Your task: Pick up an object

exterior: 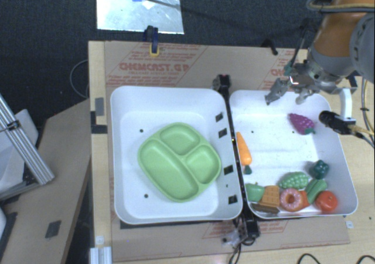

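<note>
My gripper (288, 93) hangs open over the far edge of the right bin (266, 134), with nothing between its two grey fingers. A purple grape bunch (301, 122) lies just below and right of it. An orange carrot (243, 150) rests against the bin's left wall. At the bin's near end sit several toy foods: a pink donut (291, 199), a red tomato (327, 200), a green pepper (254, 191), a toast slice (270, 198), a dark green broccoli (319, 169) and light green vegetables (295, 180).
The left bin (126, 139) holds a green divided plate (179, 162). Black clips (222, 83) mark the seam between the bins. A black part with a cable (336, 122) sticks over the right bin's right rim. A metal frame (23, 145) stands at the left.
</note>
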Robot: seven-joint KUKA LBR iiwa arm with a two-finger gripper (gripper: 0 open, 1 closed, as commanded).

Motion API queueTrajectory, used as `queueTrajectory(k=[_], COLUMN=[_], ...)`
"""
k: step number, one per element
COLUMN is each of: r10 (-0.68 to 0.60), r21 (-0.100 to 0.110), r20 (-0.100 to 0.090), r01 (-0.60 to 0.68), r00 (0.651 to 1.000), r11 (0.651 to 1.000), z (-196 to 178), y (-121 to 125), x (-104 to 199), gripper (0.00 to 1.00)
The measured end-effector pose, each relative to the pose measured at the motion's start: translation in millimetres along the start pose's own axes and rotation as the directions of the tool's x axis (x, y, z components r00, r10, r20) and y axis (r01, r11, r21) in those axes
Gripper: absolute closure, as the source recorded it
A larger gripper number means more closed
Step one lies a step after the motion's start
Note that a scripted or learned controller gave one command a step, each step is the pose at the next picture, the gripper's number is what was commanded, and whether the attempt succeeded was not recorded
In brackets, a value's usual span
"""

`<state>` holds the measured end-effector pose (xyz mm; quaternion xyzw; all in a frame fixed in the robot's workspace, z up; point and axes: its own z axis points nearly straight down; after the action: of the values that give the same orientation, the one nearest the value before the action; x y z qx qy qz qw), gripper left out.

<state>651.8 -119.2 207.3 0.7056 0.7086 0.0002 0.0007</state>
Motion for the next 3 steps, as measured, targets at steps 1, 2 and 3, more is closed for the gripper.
queueTrajectory(k=[1, 2, 3], r10=[-0.002, 0.003, 0.002], r21=[0.001, 0.001, 0.001], r20=[-0.001, -0.001, -0.001], r01=[0.002, -0.003, -0.002], r00=[1.000, 1.000, 1.000], r11=[1.000, 1.000, 1.000], z=[54.7, 103.6, 122.9], y=[6.4, -3.0, -2.3], x=[7.6, 6.3, 6.9], gripper=[0.00, 0.00, 0.00])
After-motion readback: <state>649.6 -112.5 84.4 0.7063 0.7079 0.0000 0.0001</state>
